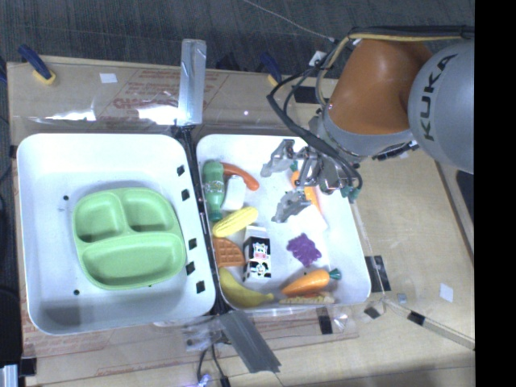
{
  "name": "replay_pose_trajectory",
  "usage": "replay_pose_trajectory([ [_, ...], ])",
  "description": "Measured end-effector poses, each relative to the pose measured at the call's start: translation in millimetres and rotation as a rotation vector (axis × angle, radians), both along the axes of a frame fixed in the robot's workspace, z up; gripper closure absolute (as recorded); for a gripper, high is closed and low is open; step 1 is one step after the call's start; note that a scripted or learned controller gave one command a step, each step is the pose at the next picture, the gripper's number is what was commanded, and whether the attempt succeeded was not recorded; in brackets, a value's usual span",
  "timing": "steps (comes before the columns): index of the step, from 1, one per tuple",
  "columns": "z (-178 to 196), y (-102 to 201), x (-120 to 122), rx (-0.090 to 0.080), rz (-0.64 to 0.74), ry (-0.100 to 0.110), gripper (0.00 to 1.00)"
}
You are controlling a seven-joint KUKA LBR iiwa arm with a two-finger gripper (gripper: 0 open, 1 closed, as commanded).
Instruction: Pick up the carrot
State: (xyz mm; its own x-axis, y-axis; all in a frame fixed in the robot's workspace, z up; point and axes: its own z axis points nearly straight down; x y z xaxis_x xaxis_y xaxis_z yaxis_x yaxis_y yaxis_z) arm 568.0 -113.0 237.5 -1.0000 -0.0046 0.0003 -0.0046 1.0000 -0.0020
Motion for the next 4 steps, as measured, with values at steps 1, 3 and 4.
replay_pose_trajectory([
  [1, -60, -66, 41, 0.002, -0.013, 0.005, 0.0],
  [3, -144, -95, 55, 0.002, -0.151, -0.003, 0.0],
  [4, -132, -93, 58, 0.001, -0.143, -0.007, 1.0],
])
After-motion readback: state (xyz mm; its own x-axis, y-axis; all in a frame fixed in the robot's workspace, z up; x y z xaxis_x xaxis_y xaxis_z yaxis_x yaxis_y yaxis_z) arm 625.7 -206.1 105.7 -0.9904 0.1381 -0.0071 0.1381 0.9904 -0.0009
